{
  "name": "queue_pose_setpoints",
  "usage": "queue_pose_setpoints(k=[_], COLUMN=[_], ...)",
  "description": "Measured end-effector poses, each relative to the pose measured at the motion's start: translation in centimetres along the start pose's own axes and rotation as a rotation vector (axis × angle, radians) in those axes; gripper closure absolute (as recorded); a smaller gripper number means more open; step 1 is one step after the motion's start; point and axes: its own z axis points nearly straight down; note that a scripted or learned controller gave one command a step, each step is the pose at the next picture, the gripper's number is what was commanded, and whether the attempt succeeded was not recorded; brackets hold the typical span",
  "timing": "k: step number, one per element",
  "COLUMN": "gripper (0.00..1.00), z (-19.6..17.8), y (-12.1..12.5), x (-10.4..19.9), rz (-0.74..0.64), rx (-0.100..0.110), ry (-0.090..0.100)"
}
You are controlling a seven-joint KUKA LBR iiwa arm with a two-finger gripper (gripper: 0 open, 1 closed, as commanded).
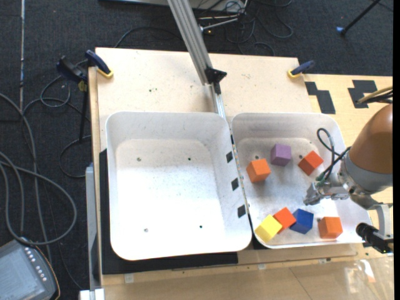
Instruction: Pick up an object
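The right bin (294,125) holds several small blocks. A purple block (281,154) lies near its middle, with an orange block (258,169) to its left and another orange block (310,162) to its right. Along the near edge sit a yellow block (269,228), an orange block (285,217), a blue block (302,220) and an orange block (330,227). My gripper (314,197) hangs at the bin's right side, above the bin floor between the right orange block and the blue block. Nothing shows between its tips.
The left bin (125,186) stands beside the right one. A metal pole (187,27) slants across the bench's back. Clamps hold the board at its back left corner (100,64) and back right corner (301,68). A black cable (326,139) loops over the right bin.
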Motion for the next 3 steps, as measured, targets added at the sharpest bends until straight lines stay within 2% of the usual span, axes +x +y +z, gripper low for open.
queue_pose_setpoints(k=[2,3], gripper=[1.00,1.00], z=[-11.6,-12.1], y=[0.6,0.7], x=[-1.2,-1.2], rz=[-0.003,-0.003], rx=[-0.005,0.001], ry=[-0.003,-0.001])
